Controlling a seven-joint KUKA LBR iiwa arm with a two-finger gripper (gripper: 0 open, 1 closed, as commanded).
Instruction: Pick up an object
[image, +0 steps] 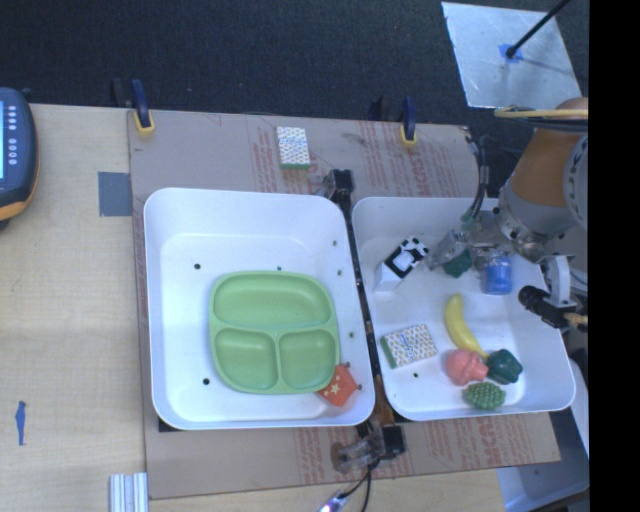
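Under the camera I've got a pale wood bench (70, 330) with a brown cardboard sheet (230, 155) clamped over it, blue-handled clamps (141, 106) at the upper edge, dark carpet-like floor across the top of the frame. At the far left edge sits a dark blue device with an orange rim (15, 145). A small patterned card (292, 146) lies on the cardboard above the bins.

Left bin (170, 300), center of frame: a green divided plate (272, 332) lies flat in it, and a small orange-red object (340, 385) touches the plate's lower right corner.

Right bin (550, 395): a black-and-white object (403, 257) near the upper left, a patterned flat card (409, 344) lower left, a yellow banana (459, 324) in the middle, and below it a pink object (464, 367), a dark green object (504, 365) and a green knobbly item (485, 396) bunched together, touching or nearly so. A blue bottle-like thing (496, 273) and a dark teal object (458, 264) sit near the bin's upper part, right under the arm.

I see the arm (545, 170) coming in at the upper right, orange band showing, and the gripper (478, 245) low over the right bin's upper area, just beside the teal and blue pieces. I cannot tell how the jaws stand from this angle, and I see nothing clearly held between them.
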